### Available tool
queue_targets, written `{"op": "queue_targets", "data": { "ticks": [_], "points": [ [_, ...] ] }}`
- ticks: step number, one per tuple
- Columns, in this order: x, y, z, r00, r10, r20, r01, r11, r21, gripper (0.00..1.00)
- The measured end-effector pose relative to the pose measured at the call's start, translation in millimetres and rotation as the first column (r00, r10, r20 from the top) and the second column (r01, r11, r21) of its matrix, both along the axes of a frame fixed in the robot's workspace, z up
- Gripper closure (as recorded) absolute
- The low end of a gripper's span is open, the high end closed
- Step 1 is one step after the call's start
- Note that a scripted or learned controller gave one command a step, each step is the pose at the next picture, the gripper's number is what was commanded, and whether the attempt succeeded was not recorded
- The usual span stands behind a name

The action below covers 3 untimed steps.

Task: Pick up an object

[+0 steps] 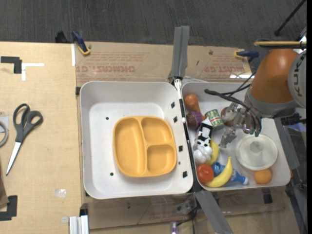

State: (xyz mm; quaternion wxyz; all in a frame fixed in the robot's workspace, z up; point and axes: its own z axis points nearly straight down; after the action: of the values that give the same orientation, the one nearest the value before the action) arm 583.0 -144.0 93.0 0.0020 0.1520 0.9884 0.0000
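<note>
Dark carpet up top, then the tan counter (44, 179) with cardboard under two white bins, scissors (22, 130) off to the far left.

Left bin (92, 145): one yellow divided plate (145, 146), three compartments, nothing in them.

Right bin (278, 179): all the clutter. Biggest is a white lidded cup (256, 152) at the right side, then a banana (220, 175) along the front wall, a cow toy (204, 141) black and white near the left wall, a red tomato (205, 171) touching the banana's left end, an orange ball (263, 176) front right, a small can (213, 117) with green label, a purple onion-like piece (194, 118), a brownish round fruit (191, 101) at the back left. Something blue sits under the banana; you can't tell what.

Arm comes in from the right, orange band over the bin's back right. End effector (233, 130) sits low over the middle of the right bin, between can and cup, near the cow toy. Fingers look slightly spread with nothing between them, though it's cluttered there.

Your call on target: the cow toy is likely soft and light, take it across the body. Can is stiff, likely slick, grip across the sides. Banana is curved plastic, could roll; pinch mid-span. Avoid the cup lid, too wide.
</note>
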Motion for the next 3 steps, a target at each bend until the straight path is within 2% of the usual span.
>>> {"op": "queue_targets", "data": {
  "ticks": [1, 2, 3],
  "points": [
    [-93, 24, 2, 0.993, -0.121, 0.013, 0.121, 0.993, -0.001, 0.0],
    [-93, 24, 11, 0.993, -0.118, 0.01, 0.118, 0.993, -0.001, 1.0],
    [-105, 52, -2, 0.984, -0.178, -0.003, 0.178, 0.984, 0.001, 1.0]
  ]
}}
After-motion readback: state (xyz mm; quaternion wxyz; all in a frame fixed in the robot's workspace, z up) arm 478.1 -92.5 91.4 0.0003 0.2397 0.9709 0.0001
